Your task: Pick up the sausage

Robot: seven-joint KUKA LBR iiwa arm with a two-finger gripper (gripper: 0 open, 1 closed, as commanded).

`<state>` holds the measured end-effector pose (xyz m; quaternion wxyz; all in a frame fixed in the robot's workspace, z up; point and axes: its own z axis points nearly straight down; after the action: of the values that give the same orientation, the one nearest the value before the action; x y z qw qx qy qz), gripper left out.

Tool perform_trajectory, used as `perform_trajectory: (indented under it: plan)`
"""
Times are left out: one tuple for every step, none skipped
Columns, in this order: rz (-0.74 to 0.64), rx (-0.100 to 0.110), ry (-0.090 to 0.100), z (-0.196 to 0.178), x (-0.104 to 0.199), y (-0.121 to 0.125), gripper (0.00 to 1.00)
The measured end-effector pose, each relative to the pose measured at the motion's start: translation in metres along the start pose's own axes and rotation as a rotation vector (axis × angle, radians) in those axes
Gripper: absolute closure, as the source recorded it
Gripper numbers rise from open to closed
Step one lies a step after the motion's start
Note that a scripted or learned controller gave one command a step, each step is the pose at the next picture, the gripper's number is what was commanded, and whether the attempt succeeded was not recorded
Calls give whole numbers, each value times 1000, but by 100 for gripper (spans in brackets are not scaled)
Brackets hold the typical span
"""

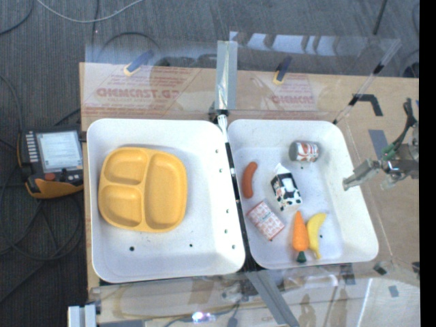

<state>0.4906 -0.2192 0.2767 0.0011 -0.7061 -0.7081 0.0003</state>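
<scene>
At the frame's 3 o'clock edge the gripper point(394, 163) was cut off, a tangle of grey metal and wire just outside the right bin point(351, 182), and whether it was released or clenched could not be told; nothing showed between its fingers. The sausage point(249, 179) lay upright along the right bin's 9 o'clock wall, apart from everything else. From the bin's centre, a small can point(304, 151) lay at 1 o'clock, its red-and-white label too blurred to read. A black-and-white carton point(286, 190) sat near the centre, its print unreadable. A pink patterned packet point(265, 221) lay at 7 o'clock, its writing too small to make out. At 5 o'clock a carrot point(300, 234) and a banana point(315, 233) lay side by side, touching. The left bin point(112, 135) held a yellow tray point(144, 189) with three compartments. Behind the bins a brown board point(157, 90) on the bench carried faint reddish lettering, seen reversed and not legible with certainty. At 9 o'clock of the frame, a handheld pendant point(52, 154) with a pale screen lay on the floor, its display unreadable.
</scene>
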Motion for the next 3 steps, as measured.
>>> perform_trajectory:
  plan:
    - [54,0,-1,47,31,-6,0]
    - [120,1,0,99,90,52,0]
    - [319,1,-6,137,81,162,0]
